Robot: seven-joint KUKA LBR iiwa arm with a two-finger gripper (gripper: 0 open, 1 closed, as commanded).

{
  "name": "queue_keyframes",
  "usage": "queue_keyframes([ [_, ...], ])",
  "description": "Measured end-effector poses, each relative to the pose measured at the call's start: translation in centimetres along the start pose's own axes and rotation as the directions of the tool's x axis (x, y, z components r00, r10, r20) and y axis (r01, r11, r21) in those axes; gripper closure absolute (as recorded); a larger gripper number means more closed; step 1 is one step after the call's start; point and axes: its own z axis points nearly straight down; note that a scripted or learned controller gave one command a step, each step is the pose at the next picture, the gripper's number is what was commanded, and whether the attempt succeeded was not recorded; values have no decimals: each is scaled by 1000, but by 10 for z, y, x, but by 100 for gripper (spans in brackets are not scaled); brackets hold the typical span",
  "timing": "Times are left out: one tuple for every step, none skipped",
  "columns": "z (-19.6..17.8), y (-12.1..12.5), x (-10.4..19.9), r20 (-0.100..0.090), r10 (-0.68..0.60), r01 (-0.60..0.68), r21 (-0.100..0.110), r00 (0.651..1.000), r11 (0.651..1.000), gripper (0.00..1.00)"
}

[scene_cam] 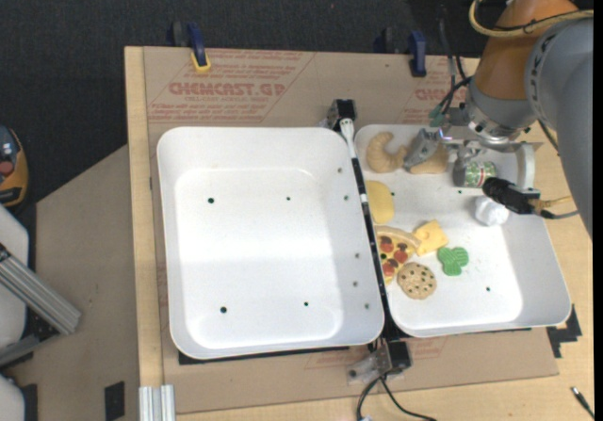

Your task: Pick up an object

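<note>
At upper right of the frame, the end effector (426, 148) hangs over the croissant (380, 152) in the right bin (528, 306); descend squarely (its opening I cannot tell).

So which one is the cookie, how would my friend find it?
Look in the right-hand bin, the one with the toy food. Go to the pile beside the wall it shares with the other bin, then to the piece nearest the front edge. The cookie is round, flat and tan with dark chips, just below the pizza slice and left of the green piece.
</note>
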Motion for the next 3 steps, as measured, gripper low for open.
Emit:
queue_keyframes([
  [29, -51, 41, -5, -8, 8, -6, 1000, 1000, 0],
  [28, 2, 15, -4, -14, 14, 12, 1000, 1000, 0],
  [28, 2, -23, -3, -7, 7, -1, 1000, 1000, 0],
])
